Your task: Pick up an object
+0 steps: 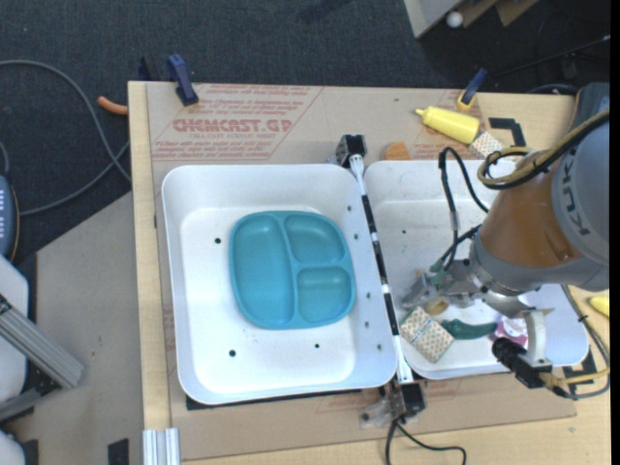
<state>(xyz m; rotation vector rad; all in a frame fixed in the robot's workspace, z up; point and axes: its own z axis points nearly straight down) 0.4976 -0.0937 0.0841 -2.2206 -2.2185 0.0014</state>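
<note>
Reaching in from three o'clock over the right bin (407, 187); gripper (436, 294) low near that bin's seven o'clock corner, claw state impossible to tell; patterned packet (426, 333) just below it at six o'clock; green object (471, 329) beside; teal divided plate (291, 267) centred in left bin (194, 211).

A yellow bottle (449, 121) lies on the desk (242, 124) at 1 o'clock. Blue clamps (180, 77) grip the desk's far edge at 11 and 1 o'clock.
</note>
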